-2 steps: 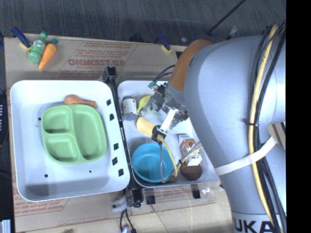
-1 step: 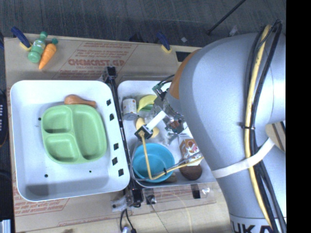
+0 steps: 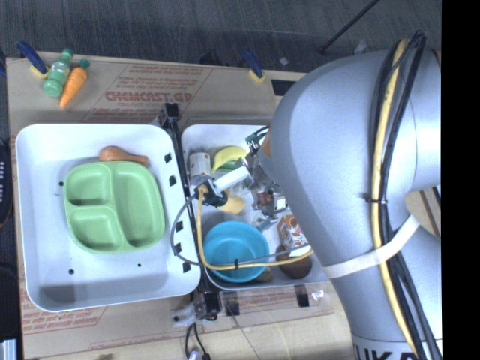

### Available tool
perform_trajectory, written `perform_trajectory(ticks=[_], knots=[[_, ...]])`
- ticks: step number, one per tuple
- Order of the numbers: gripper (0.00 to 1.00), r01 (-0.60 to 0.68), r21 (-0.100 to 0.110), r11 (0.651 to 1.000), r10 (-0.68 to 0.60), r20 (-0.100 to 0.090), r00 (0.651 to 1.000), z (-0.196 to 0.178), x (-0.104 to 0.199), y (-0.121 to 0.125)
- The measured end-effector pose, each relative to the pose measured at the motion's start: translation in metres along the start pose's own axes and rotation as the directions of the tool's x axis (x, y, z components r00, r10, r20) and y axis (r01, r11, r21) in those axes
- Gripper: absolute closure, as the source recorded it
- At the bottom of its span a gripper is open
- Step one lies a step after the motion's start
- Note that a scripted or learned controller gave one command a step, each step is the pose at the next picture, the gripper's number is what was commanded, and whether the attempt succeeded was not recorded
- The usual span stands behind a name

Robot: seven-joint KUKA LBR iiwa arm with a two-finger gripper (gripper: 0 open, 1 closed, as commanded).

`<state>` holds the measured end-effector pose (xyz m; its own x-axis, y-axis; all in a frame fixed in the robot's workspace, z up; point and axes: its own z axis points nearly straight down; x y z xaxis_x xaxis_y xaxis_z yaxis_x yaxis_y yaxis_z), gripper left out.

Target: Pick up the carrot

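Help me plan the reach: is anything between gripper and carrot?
Yes. The gripper is over the right bin; the carrot lies on the cardboard beyond the left bin. The bins' walls cross that path; a green bottle lies right beside the carrot.

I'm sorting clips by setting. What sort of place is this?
Probably a robot lab bench, not a kitchen: a big grey arm reaches over two white bins that hold a green divided plate and a blue bowl, while the small carrot lies outside them on a cardboard sheet.
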<state>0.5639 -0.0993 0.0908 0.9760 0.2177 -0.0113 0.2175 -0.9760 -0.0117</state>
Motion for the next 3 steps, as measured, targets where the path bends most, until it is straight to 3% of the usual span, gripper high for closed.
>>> perform_trajectory(ticks=[1, 2, 3], knots=[[0.0, 0.011, -0.007, 1.0, -0.012, -0.013, 1.0, -0.106, 0.056, 0.0], [0.0, 0.085, -0.004, 0.996, -0.085, -0.001, 0.996, -0.003, 0.003, 0.002], [0.0, 0.166, -0.006, 0.986, -0.166, -0.007, 0.986, -0.051, 0.055, 0.018]])
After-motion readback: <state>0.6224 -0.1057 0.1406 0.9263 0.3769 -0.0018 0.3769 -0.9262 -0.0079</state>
